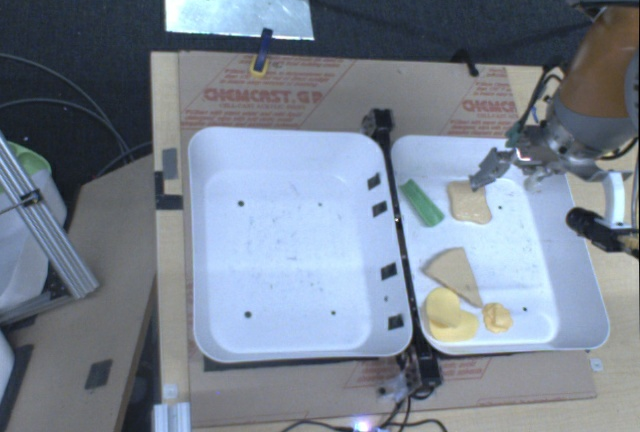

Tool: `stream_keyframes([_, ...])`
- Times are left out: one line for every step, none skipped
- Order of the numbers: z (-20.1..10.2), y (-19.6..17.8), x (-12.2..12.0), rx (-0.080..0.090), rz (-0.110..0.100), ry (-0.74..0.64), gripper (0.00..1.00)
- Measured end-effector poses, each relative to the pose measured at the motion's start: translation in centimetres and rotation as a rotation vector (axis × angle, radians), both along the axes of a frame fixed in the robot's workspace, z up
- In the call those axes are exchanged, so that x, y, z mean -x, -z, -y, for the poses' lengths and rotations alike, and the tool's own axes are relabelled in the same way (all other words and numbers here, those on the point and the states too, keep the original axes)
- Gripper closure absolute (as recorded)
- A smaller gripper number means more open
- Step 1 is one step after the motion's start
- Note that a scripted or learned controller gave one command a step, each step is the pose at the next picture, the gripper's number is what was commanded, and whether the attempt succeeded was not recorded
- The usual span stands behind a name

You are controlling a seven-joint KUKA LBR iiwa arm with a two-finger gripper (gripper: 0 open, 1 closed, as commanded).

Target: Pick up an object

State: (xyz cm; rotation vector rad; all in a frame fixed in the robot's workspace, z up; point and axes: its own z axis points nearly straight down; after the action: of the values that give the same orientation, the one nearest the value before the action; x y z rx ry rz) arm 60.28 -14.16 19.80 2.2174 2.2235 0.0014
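My gripper (510, 174) hangs over the far part of the right bin (575, 270), with the arm reaching in from the right. Its two grey fingers (489, 168) stand apart, open, with nothing between them. Just below and left of the gripper a pale beige lump (469, 204) lies on the bin floor. A green stick (422, 202) lies to the lump's left, near the divider. Closer to the front are a tan wedge (455, 271), a yellow blob (449, 316) and a small yellow piece (497, 318).
The left bin (285, 245) sits beside the right one, with a black clip rail (393, 220) between them. Both rest on a cardboard sheet (300, 85). A metal frame (45, 230) stands at the left.
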Motion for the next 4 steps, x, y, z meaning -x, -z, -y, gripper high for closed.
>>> stream_keyframes([-10.6, -7.3, 3.4, -0.004, 0.005, -0.011, 0.00])
stream_keyframes([-10.0, -8.0, 3.3, -0.001, 0.003, -0.004, 1.00])
stream_keyframes([-14.9, -10.7, 7.4, -0.002, 0.002, -0.006, 1.00])
stream_keyframes([-14.9, -25.3, 11.6, -0.003, 0.019, -0.004, 1.00])
